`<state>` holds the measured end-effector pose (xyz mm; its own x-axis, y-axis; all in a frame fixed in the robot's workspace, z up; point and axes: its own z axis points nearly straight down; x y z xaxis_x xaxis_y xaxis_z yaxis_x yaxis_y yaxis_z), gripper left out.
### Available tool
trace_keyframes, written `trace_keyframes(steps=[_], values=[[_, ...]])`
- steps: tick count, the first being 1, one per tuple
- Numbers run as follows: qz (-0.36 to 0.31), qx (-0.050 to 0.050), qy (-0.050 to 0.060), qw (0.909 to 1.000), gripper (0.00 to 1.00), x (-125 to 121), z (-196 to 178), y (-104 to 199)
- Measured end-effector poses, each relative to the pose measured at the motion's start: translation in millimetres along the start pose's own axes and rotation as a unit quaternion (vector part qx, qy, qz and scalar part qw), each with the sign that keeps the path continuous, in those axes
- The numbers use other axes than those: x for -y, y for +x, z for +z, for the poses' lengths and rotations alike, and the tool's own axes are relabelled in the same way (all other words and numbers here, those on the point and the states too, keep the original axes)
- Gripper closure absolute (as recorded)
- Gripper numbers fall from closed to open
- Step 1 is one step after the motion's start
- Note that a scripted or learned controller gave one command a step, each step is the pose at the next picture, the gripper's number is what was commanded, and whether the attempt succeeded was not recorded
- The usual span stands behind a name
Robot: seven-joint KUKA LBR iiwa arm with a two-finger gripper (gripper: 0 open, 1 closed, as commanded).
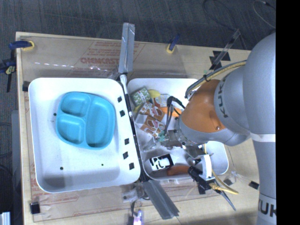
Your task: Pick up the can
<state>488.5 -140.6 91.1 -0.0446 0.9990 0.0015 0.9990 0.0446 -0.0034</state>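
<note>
Hovering low over the right bin [220, 150], no can in the air yet.

The gripper [169, 138] is tucked under the wrist among the packets [151, 116], so there's no telling if it's released or clenched. What looks like the can [161, 162], dark with a white label, lies on its side by the bin's front wall, just beside the gripper. By the look of it, the grab and lift are both left to do.
</note>
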Motion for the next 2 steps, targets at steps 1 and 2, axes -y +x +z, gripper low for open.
trace_keyframes(steps=[1,2], values=[[0.165,0.000,-0.001,0.9863,0.00,-19.8,-0.9,-23.4],[0.232,-0.001,0.001,0.9727,0.00,-21.5,0.1,7.9]])
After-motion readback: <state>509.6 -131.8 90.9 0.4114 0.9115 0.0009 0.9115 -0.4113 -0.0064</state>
